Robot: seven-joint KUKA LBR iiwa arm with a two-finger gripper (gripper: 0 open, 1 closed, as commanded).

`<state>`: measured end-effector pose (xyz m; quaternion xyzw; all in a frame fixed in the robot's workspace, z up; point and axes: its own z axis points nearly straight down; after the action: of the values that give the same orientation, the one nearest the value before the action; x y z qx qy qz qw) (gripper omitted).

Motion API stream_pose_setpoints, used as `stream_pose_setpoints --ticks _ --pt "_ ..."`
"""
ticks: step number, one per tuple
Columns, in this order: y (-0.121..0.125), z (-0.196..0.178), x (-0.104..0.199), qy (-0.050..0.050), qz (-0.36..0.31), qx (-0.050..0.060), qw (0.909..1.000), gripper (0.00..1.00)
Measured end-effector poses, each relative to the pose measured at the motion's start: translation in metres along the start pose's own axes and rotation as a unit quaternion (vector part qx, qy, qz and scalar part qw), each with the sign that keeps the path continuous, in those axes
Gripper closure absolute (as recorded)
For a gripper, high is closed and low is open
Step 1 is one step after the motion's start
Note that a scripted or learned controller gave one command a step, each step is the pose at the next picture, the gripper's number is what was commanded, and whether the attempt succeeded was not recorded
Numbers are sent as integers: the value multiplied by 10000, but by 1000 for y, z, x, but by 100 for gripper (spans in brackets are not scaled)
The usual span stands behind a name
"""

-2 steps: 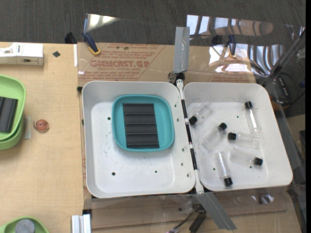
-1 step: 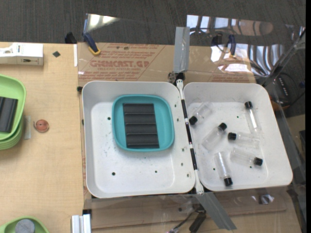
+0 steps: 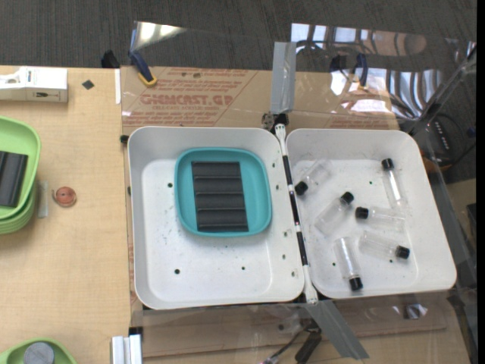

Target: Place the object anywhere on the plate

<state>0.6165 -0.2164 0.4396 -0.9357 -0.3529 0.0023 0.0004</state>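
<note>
Six small vials lie scattered in the right bin [image 3: 429, 226], each a clear, slim plastic cylinder with a black cap. One [image 3: 311, 177] lies near the bin's left wall and one [image 3: 392, 184] towards the back right. Two more, [image 3: 334, 212] and [image 3: 381, 218], sit in the middle, and the last two, [image 3: 381, 246] and [image 3: 347, 262], lie towards the front. All are on their sides, apart from one another or nearly so (their transparent bodies almost vanish against the white floor). The plate [image 3: 185, 197] sits in the left bin [image 3: 151, 237]. It is a teal rounded square with a raised smooth rim, holding a dark ribbed insert [image 3: 221, 194] of four lengthwise ridges, and no vial is on it. Both bins are shallow, matte white moulded trays with rounded corners and speckled floors, touching along a central seam. Behind them lies a flat brown cardboard sheet [image 3: 197, 93] with red print. On the pale wood-grain bench [image 3: 68, 279] to the left are stacked lime-green dishes [image 3: 23, 196] and a small reddish disc [image 3: 65, 196].
</note>
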Motion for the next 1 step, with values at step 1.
stream_pose_setpoints --ticks 1 --pt "10 0 10 0 569 3 9984 0"
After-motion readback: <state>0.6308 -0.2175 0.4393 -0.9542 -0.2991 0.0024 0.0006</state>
